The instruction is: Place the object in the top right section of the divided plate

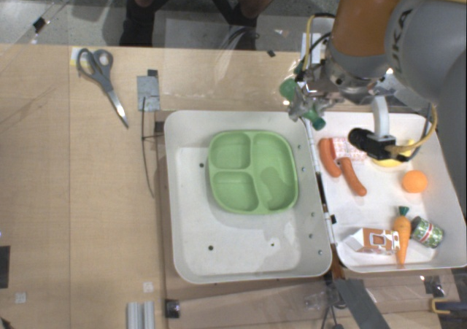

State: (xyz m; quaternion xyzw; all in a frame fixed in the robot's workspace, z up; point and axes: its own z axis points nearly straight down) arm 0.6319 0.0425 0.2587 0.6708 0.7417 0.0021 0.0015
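The green divided plate (253, 171) lies in the left white bin (190, 247), with three sections showing nothing in them. My gripper (303, 105) hangs over the back edge where the two bins meet, just past the plate's far right corner. Teal-green parts show on either side of it. I see no object clearly in it. In the right bin (445, 152) lie two reddish sausages (330, 157) (354, 177), an orange ball (414, 182), a carrot (402, 235) and a yellow banana (390, 160) under a black piece.
A green can (427, 233) and a white packet (371, 240) sit at the right bin's front. Scissors (101, 79) and a small grey clip (149, 91) lie on the wooden bench to the left. The grey and orange arm (379, 6) looms over the right bin's back.
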